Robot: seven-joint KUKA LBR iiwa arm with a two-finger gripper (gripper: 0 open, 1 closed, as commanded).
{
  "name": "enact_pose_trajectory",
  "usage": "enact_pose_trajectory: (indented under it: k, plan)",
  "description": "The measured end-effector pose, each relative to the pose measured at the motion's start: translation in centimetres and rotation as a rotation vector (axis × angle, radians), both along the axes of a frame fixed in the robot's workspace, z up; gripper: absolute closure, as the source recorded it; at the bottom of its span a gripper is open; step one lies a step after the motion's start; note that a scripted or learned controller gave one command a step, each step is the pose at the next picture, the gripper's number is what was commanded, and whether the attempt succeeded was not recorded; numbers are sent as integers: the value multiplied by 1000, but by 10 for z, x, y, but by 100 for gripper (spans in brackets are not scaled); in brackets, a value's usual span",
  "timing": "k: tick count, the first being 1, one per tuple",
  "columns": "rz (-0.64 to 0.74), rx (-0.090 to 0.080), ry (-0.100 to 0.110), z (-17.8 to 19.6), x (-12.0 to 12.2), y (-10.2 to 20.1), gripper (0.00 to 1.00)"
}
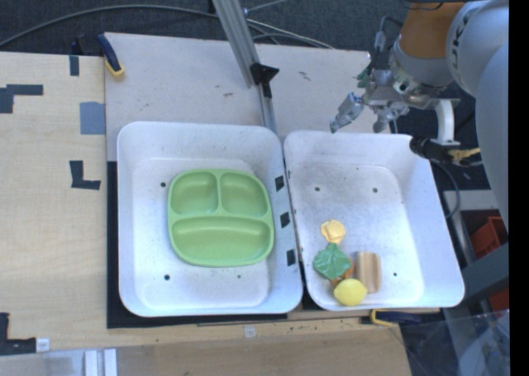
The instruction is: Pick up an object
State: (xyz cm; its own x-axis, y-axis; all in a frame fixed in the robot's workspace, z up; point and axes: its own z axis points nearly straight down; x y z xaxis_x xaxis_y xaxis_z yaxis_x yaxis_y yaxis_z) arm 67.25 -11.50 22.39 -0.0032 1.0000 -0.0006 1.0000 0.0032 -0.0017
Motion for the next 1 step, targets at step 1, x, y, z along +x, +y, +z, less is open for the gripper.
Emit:
enact_pose_trajectory:
  k: [1]
  plan:
    - [0, 0, 0, 0, 0, 0, 0]
